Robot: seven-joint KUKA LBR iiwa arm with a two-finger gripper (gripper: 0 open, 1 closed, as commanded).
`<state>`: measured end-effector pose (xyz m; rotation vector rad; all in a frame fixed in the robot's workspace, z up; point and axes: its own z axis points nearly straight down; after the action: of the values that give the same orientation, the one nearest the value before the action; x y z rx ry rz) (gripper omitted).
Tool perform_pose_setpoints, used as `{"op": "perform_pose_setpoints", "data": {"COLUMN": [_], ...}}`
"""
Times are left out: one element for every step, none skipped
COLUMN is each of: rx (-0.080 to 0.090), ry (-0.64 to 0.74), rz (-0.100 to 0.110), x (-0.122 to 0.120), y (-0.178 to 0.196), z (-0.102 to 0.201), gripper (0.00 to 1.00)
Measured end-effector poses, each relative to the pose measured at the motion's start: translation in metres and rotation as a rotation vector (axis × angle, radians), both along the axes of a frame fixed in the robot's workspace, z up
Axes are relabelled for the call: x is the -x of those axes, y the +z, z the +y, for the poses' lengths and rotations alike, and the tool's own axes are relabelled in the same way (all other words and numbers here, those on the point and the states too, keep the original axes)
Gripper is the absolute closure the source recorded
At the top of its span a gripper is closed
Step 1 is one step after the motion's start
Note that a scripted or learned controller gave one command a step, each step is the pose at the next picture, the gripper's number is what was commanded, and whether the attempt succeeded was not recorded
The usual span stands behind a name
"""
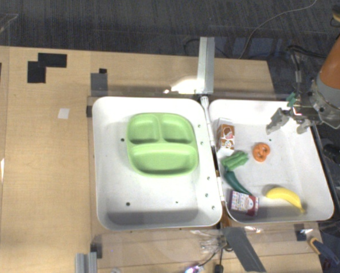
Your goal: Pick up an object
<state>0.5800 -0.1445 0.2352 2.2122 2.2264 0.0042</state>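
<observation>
My gripper [287,123] hangs open over the far right part of the right bin [323,178], with nothing between its fingers. Below and left of it lies a small orange pumpkin-like toy [261,152]. A yellow banana [284,197] rests near the bin's front right. A green pepper [235,169] lies along the left side, with a small red-and-white packet [226,136] behind it and a dark purple packet [243,202] in front of it.
The left bin [110,198] holds a green divided plate [161,143]. A metal post [206,67] stands behind the seam between the bins. Cables run behind the right bin near the arm.
</observation>
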Motion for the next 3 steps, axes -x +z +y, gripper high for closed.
{"op": "perform_pose_setpoints", "data": {"rx": [0.0,0.002,-0.002], "ry": [0.015,-0.092,0.011], "rz": [-0.002,-0.011,-0.011], "x": [-0.01,0.003,0.007], "y": [-0.139,-0.144,-0.144], "z": [0.034,-0.019,-0.049], "gripper": [0.0,0.0,0.0]}}
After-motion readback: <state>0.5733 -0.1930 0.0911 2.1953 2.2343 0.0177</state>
